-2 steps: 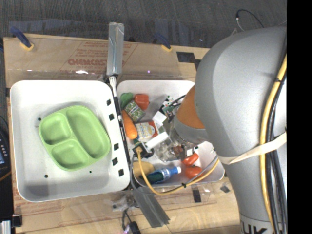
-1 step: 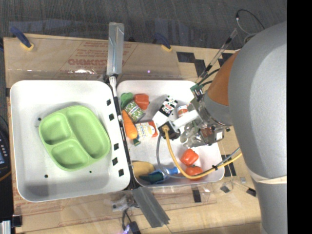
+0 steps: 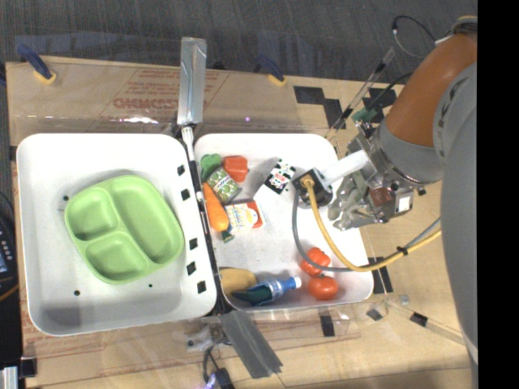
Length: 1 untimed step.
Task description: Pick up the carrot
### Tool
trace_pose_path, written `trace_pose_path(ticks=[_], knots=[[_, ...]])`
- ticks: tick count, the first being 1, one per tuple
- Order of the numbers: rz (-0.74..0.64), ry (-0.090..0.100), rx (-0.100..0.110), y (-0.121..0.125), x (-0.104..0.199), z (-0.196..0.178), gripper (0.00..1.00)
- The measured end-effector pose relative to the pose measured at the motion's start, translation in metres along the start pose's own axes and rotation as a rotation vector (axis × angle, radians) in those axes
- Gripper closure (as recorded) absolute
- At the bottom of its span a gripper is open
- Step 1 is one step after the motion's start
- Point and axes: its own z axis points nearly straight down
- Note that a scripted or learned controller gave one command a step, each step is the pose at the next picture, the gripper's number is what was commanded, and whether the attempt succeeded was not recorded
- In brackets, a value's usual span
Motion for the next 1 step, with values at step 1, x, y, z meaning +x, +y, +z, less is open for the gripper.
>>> trace_pose_path(ticks=[1], knots=[[0.000,-0.002,0.001,-0.0001,-0.0002,0.0006,0.00]])
